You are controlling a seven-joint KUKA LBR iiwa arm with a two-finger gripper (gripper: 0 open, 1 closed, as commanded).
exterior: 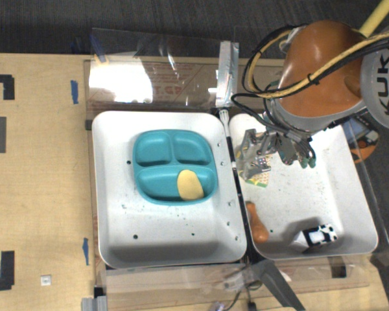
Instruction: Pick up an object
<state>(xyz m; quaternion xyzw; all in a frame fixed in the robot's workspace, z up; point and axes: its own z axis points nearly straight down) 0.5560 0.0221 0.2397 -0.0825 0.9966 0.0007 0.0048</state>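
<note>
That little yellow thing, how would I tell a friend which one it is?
Find the left white bin. In it sits a teal divided plate with three compartments. The yellow egg-shaped object lies in the plate's long near compartment, toward its right end, and is the one smooth, pale yellow item there.

The end effector hangs over the left part of the right bin, above a small patterned item. An orange object and a black-and-white object lie near the front wall. The left bin holds a teal divided tray carrying a yellow object.
</note>
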